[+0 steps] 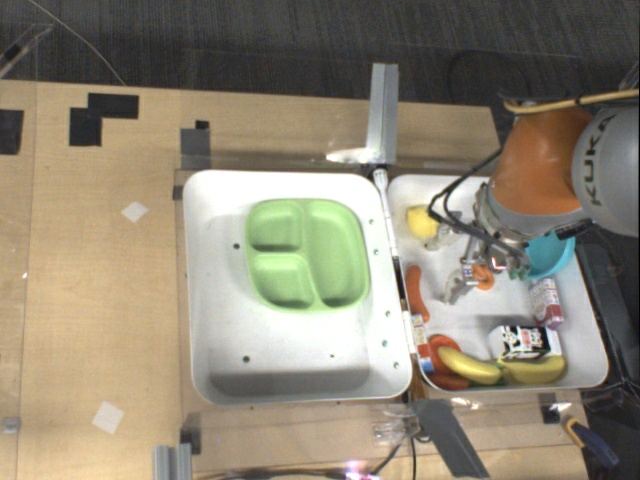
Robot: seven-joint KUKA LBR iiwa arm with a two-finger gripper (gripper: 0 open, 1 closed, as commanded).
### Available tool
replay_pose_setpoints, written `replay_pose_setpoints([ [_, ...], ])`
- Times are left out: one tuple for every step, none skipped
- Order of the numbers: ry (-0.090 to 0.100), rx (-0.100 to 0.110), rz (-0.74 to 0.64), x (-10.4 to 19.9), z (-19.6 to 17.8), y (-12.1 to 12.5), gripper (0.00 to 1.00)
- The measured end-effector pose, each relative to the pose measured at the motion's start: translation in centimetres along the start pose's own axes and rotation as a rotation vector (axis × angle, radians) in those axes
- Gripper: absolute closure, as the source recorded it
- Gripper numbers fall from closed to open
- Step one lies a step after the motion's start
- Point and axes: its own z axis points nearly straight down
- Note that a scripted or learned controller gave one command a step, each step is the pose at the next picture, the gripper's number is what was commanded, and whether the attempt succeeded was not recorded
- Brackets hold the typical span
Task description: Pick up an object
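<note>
Wooden bench [90, 298], pincer [470, 278] above right bin [590, 353], bananas [500, 370]

On your tabletop [90, 298] two bins sit side by side, touching along a shared edge. In the left bin [215, 358] you have a divided tray [305, 252], lying toward the bin's far half. In the right bin [590, 363] a lemon [422, 223] lies in the far left corner, and a sausage-shaped piece [416, 294] runs along the left wall nearer you. Along the near wall you'll find two bananas [500, 370] end to end, with a small carton [523, 342] just behind them. A small bottle [546, 301] lies near the right wall, behind the carton. A cup (partly hidden under the arm) [551, 255] sits behind that bottle. The gripper [472, 276] hangs over the bin's middle, between sausage and bottle.
</note>
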Motion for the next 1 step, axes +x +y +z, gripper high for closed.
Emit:
replay_pose_setpoints([
  [-0.001,0.000,0.287,2.61,-0.08,-0.88,0.00],
])
